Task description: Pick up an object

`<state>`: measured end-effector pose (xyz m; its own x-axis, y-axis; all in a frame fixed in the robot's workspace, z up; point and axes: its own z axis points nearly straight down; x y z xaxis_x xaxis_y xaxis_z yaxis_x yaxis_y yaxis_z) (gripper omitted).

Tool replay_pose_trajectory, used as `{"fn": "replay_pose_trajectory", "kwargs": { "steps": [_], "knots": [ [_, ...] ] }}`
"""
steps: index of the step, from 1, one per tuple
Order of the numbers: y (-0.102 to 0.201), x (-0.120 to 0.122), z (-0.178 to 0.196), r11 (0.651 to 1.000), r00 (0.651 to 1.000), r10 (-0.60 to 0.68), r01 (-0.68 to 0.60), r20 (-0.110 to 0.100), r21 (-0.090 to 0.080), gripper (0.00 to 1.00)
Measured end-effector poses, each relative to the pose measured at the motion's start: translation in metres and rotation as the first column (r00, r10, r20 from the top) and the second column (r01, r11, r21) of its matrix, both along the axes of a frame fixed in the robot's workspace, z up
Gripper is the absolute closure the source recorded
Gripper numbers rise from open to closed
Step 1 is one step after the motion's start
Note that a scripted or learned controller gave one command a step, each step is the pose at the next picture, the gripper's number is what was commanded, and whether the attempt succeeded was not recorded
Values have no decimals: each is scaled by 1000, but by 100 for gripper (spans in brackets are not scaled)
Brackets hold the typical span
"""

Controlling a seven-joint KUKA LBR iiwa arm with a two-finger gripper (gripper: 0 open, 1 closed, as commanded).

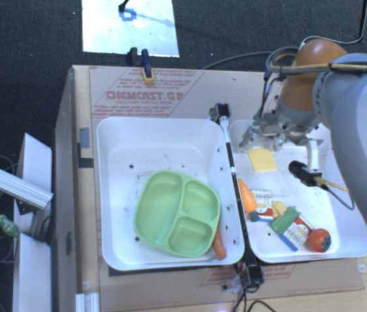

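My gripper hangs at the far end of the right bin, just above a flat yellow square. Nothing shows in its grasp. Nearer the front of that bin lie an orange carrot, a small white and yellow piece, a green and blue box and a red tomato.
The left bin holds a green divided plate, with a small orange piece at its front right corner. A black-tipped rod lies along the wall between the bins. The grey arm overhangs the right bin's right side.
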<state>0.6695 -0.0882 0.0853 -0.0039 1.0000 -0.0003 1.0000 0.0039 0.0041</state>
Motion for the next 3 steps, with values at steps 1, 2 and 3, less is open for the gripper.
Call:
{"fn": "replay_pose_trajectory", "kwargs": {
  "steps": [1, 2, 3],
  "knots": [
    [-12, 0, 0, 1000, 1000, -2, 2, -1, -1, 0],
    [-23, 0, 0, 1000, 1000, -3, 3, 0, -1, 0],
    [-31, 0, 0, 1000, 1000, -3, 3, 0, -1, 0]
  ]
}}
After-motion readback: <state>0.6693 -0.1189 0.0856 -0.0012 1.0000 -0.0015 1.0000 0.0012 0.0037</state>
